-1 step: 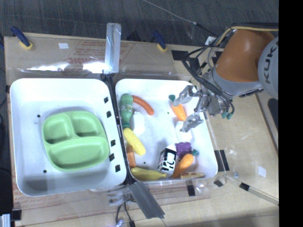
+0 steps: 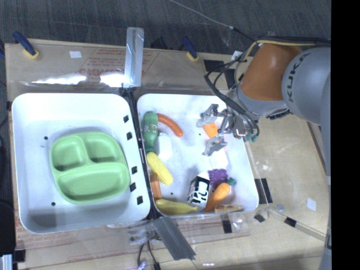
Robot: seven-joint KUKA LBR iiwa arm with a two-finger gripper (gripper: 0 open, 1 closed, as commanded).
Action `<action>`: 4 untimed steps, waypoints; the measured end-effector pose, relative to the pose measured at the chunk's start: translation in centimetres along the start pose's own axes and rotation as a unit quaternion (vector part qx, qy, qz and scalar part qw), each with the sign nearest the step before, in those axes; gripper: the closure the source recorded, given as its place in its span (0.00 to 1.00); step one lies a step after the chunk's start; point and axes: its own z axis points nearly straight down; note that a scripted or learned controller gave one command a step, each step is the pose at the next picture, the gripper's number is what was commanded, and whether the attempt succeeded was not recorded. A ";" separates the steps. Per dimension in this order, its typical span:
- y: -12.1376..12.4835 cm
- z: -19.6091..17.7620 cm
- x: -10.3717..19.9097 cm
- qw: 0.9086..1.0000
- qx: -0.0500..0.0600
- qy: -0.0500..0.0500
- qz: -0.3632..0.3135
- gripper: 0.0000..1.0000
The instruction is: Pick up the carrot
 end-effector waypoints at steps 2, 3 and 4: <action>0.0 3.6 -2.2 1.000 0.001 -0.005 0.030 1.00; -0.7 -0.6 6.3 1.000 0.001 -0.004 0.031 1.00; -0.6 -0.4 6.3 1.000 0.001 -0.003 0.030 0.00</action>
